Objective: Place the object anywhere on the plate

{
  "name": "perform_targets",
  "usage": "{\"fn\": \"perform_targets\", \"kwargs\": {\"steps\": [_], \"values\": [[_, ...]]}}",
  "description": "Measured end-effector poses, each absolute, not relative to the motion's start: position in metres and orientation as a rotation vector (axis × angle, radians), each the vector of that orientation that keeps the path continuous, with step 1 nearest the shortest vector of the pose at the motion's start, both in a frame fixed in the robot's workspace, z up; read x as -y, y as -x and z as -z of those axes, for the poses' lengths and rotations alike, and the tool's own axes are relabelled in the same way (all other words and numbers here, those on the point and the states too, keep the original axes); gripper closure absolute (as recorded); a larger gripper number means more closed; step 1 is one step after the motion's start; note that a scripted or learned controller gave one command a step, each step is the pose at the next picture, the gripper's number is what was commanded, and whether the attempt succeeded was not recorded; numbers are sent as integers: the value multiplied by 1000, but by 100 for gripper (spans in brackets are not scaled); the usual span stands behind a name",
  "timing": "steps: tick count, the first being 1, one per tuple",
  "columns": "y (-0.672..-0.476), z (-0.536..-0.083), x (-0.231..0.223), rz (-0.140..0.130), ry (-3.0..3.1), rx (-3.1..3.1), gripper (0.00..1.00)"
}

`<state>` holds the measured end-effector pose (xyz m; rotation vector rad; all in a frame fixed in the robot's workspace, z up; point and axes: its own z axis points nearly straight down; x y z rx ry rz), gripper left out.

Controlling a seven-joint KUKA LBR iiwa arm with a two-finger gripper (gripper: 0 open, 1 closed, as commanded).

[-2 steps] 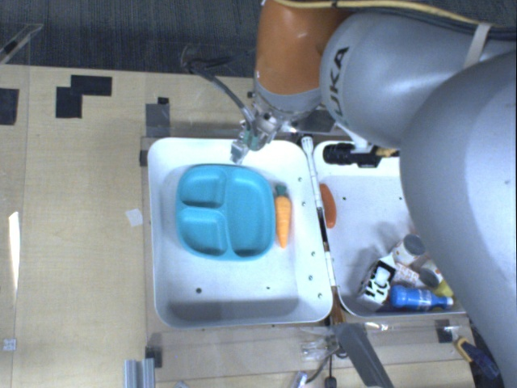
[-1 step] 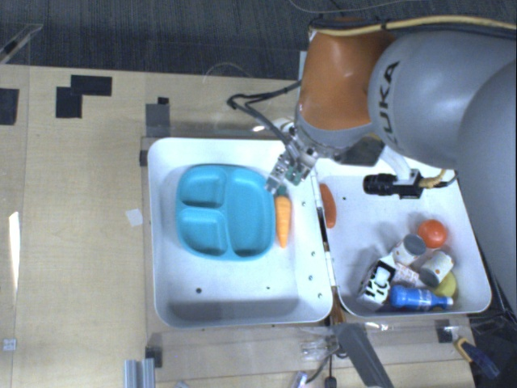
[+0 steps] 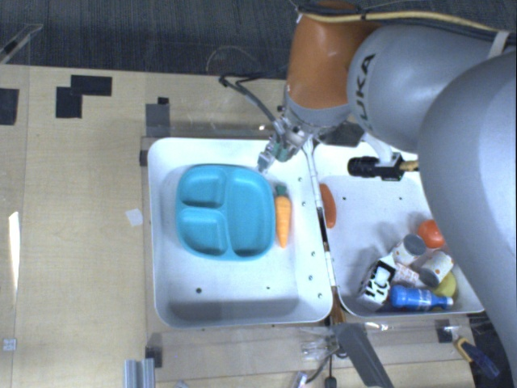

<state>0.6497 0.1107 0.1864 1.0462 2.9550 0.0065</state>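
**Carrot beside the plate, gripper above the bin's far edge**

The blue plate [image 3: 224, 211], divided into compartments, lay in the left bin [image 3: 234, 305], nearer that bin's far edge than its near one. A toy carrot [image 3: 283, 219] lay lengthwise on the bin floor just beside the plate's right edge, its green top pointing toward the far edge of the bin; it appeared to touch the plate's rim, though it did not rest on the plate. The arm [image 3: 404, 71] reached in from the right over the table [image 3: 73, 241], and its gripper [image 3: 276, 150] hung over the far right part of the left bin, above the plate's far right corner. Nothing could be seen between its fingers, and whether they were spread or pressed together could not be told from this angle.

In the right bin [image 3: 355, 208] a slim red-orange object [image 3: 328, 204] lay along the left wall. A cluster of small items [image 3: 414, 275], among them a blue bottle, an orange piece and a black-and-white one, sat in that bin's near right corner.
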Motion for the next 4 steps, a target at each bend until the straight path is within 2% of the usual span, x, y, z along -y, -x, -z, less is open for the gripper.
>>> {"fn": "perform_targets", "kwargs": {"steps": [1, 2, 3, 4], "values": [[-610, -163, -177, -7, -791, -3035, 100], [-536, -151, -167, -6, -739, -3049, 100], [-576, -173, -177, -9, -686, -3059, 100], [-654, -188, -174, -8, -756, -3041, 100]]}}
